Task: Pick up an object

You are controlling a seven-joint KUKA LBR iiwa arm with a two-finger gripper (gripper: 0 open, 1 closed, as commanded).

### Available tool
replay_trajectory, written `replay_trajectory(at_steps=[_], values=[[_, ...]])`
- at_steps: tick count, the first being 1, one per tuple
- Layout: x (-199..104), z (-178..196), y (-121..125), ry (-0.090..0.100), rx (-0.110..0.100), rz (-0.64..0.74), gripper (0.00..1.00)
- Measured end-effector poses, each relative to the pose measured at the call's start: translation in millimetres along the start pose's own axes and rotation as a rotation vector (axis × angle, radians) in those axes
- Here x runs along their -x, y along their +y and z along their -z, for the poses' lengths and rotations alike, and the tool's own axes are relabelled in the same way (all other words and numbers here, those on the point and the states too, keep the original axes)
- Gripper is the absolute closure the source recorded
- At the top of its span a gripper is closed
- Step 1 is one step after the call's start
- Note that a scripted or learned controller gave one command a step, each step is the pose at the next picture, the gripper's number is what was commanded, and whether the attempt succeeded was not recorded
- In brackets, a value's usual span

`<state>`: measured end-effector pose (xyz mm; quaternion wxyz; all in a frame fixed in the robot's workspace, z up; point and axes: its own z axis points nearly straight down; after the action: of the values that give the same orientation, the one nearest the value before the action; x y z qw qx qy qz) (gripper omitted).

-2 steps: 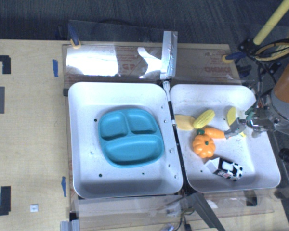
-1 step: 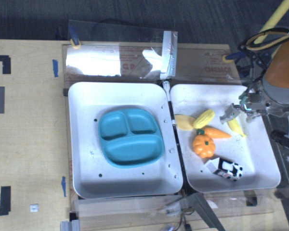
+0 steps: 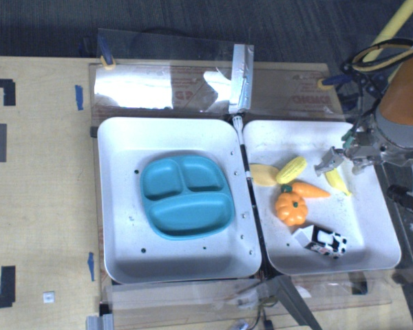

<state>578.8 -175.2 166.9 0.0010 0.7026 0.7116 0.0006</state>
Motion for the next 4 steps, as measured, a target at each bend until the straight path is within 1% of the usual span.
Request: replay_trajectory(at_steps=[1, 2, 3, 4], values=[[17, -70, 17, 0.001, 0.0, -0.214, 0.0], [16, -61, 18, 0.001, -0.001, -0.212, 1.0], [-14, -72, 72, 0.001, -0.01, -0.3, 1.0], [-14, -81, 83, -0.004, -0.022, -0.154, 1.0]])
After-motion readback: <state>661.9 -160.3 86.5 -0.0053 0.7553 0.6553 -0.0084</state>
